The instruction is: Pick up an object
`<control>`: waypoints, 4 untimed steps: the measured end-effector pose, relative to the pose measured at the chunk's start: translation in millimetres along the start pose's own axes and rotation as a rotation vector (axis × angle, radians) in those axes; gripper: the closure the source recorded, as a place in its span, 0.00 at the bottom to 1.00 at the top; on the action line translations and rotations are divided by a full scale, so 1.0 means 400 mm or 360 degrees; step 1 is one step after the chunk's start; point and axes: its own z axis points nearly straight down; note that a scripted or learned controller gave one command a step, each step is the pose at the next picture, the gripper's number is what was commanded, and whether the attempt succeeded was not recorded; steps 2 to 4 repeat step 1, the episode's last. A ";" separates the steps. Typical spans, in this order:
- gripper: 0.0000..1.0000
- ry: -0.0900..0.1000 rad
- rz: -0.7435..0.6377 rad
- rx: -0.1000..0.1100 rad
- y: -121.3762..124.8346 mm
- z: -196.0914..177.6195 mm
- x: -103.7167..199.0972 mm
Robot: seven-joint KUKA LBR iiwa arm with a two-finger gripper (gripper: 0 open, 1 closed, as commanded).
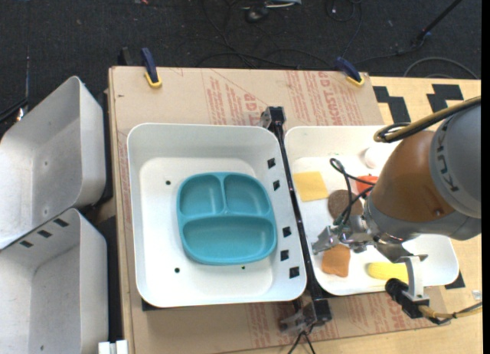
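Two shallow white bins sit side by side on a cardboard-covered bench (230, 96). The left bin (145, 191) holds a teal divided plate (227, 217) with three compartments, lying flat near the bin's middle.

The right bin (321, 142) holds several small items. A flat yellow square piece (311, 186) lies near its left wall. Just right of and below it, a round brown piece (338, 202) is partly covered by the arm. An orange wedge-shaped piece (336, 261) lies near the bin's front edge, and a yellow piece (385, 270) lies to its right, close to the front rim. A small white object (373, 157) shows near the far side, beside the arm.

The grey arm with its orange band (409, 180) reaches in from the right and hangs over the right bin. The gripper (341, 240) sits low, directly above the orange wedge and close to it. Whether its fingers are apart or together cannot be told, since the metal parts blur together there, and no object is seen between them.
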 end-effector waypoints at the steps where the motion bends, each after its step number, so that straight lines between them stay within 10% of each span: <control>1: 1.00 0.0000 0.0003 -0.0006 0.003 -0.032 0.000; 4: 1.00 0.0000 0.0003 -0.0006 0.003 -0.032 0.000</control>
